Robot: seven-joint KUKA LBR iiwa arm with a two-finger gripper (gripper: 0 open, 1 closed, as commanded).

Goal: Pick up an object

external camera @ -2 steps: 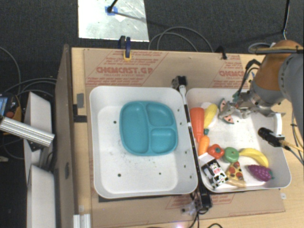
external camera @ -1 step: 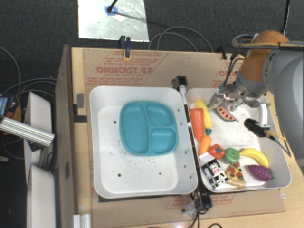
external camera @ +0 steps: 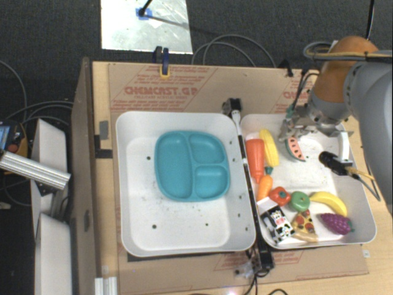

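Gripper (external camera: 293, 129) low beside watermelon slice (external camera: 298, 149)

Gripper (external camera: 293, 128) low in right bin (external camera: 366, 217), far end, over melon slice (external camera: 299, 148); corn (external camera: 268, 147), carrot (external camera: 255, 157) left; blue tray (external camera: 191, 165) in left bin (external camera: 136, 226)

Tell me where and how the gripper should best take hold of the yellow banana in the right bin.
Probably from straight above, at the banana's thick middle, fingers closing across its narrow width. It lies flat and curved, with the green fruit close at one end and the purple grapes just below, so the ends offer less room.
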